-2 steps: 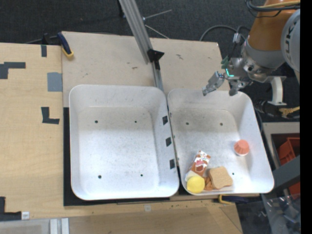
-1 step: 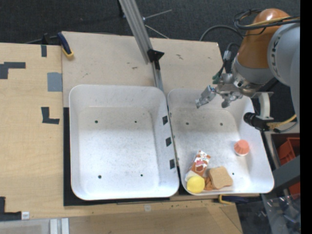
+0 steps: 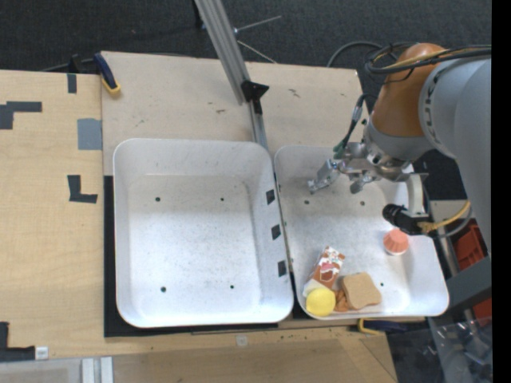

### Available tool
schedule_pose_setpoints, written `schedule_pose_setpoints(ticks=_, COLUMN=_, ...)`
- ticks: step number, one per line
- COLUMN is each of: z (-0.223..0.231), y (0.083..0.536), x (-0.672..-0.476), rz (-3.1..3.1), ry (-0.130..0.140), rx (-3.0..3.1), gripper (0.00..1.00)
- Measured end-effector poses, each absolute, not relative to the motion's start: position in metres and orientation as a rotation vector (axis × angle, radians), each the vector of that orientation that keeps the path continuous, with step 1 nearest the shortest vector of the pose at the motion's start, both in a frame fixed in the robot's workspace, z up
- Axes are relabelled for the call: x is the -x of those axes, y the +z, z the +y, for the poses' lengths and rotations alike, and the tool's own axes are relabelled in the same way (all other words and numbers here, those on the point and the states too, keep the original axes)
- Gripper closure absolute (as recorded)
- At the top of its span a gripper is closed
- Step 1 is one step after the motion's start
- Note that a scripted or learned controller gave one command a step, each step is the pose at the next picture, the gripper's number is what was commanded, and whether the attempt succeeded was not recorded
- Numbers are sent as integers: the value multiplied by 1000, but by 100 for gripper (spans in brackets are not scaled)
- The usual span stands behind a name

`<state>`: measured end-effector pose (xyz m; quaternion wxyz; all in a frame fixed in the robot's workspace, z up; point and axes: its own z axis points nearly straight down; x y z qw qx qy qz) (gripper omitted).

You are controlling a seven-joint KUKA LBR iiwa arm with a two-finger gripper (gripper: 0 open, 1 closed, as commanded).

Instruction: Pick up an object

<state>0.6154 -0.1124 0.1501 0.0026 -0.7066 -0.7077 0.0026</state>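
Observation:
My gripper (image 3: 338, 182) hangs over the far part of the right bin (image 3: 319, 218), its two fingers spread open with only the bin floor showing between them. The objects lie at the near end of that bin, well apart from the gripper. A yellow ball (image 3: 320, 302) sits in the near left corner. Beside it lies a tan bread-like slab (image 3: 361, 290), and a red and white packet (image 3: 328, 266) rests just behind the ball. A small pink-orange round piece (image 3: 396, 242) sits alone by the right wall.
The left bin (image 3: 192, 230) stands beside the right one, divided from it by two raised rims. A slanted metal pole (image 3: 227, 42) rises behind the bins. The arm's grey body and orange band (image 3: 407, 94) fill the upper right.

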Motion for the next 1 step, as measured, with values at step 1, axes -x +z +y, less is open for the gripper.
schedule_pose_setpoints(ticks=1, z=-109, y=87, x=-613, rz=-2223, ry=5, rx=2218, gripper=0)
